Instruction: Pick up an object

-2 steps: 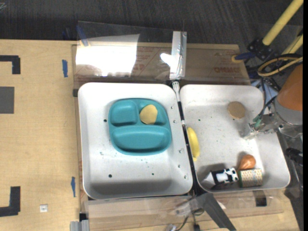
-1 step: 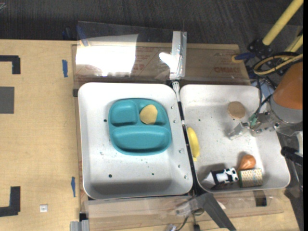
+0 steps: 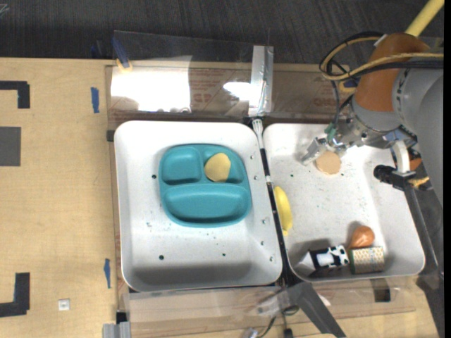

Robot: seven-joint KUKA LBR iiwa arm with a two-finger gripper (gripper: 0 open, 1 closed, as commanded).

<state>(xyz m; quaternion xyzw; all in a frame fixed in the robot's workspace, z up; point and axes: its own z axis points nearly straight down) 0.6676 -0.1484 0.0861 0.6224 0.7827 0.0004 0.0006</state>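
My gripper (image 3: pixel 320 148) hangs low in the far part of the right bin (image 3: pixel 394 210), open, with nothing between its fingers. A round tan disc (image 3: pixel 328 164) lies on the bin floor right under and just in front of the fingertips; whether they touch it I cannot tell. A yellow banana-like piece (image 3: pixel 282 208) rests along this bin's left wall. In the near corner sit an orange-brown lump (image 3: pixel 362 236), a black and white toy (image 3: pixel 330 257) and a tan mesh roll (image 3: pixel 368 258).
The left bin (image 3: pixel 134 210) holds a teal divided plate (image 3: pixel 204 201) with a yellow lump (image 3: pixel 218 167) in its far right compartment. The ridge between the bins (image 3: pixel 271 203) runs beside the banana. Cables (image 3: pixel 345 55) loop above the wrist.
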